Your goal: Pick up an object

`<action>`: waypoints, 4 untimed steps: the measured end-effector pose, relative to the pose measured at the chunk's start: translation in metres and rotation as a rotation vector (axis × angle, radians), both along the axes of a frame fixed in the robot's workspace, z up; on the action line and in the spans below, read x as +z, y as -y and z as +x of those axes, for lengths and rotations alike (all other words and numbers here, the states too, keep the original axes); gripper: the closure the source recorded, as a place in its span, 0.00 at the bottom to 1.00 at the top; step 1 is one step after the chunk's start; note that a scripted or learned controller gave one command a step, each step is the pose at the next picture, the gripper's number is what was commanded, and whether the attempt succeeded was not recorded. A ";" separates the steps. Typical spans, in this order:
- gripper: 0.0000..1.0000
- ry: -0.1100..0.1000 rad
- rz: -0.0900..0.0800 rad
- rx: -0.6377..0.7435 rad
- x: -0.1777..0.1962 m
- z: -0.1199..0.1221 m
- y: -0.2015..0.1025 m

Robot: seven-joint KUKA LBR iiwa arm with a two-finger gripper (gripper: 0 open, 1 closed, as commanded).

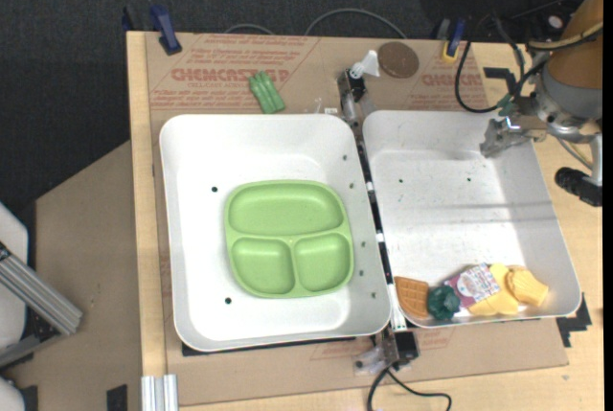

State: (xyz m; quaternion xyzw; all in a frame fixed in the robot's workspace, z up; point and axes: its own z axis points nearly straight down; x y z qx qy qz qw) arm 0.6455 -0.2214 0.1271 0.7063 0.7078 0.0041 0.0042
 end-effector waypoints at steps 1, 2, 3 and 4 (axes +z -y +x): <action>1.00 -0.020 0.002 -0.006 -0.045 -0.068 0.003; 1.00 0.000 -0.003 0.001 0.058 -0.076 -0.026; 0.00 -0.010 0.000 -0.002 0.051 -0.078 -0.026; 0.00 -0.010 -0.002 -0.002 0.012 -0.044 0.002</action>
